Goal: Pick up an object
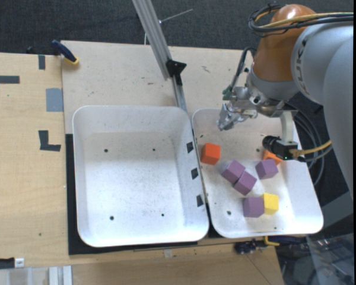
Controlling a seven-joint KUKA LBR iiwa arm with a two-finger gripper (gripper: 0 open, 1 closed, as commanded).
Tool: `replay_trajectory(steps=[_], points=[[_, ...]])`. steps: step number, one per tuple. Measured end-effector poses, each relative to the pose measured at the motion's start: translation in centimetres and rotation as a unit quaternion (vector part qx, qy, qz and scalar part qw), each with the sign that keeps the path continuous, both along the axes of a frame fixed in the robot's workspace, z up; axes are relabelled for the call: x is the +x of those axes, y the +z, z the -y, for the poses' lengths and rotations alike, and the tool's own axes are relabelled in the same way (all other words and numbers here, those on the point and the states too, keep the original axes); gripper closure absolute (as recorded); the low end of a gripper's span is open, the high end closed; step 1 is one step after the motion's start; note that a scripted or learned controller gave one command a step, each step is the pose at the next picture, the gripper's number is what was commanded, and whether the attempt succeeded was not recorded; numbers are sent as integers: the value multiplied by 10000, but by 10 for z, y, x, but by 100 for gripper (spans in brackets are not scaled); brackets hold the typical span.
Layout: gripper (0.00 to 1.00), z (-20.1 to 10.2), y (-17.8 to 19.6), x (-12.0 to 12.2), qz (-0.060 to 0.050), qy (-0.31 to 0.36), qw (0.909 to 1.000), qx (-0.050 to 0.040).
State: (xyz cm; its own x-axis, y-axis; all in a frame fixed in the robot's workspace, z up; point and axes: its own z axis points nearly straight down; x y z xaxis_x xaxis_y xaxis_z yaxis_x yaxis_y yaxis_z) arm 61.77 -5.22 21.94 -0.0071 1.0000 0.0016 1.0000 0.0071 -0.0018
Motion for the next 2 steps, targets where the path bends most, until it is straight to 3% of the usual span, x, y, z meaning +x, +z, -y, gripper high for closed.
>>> replay_trajectory(steps=[2], points=[[100,-114,1,33,4,-2,10000,-2]])
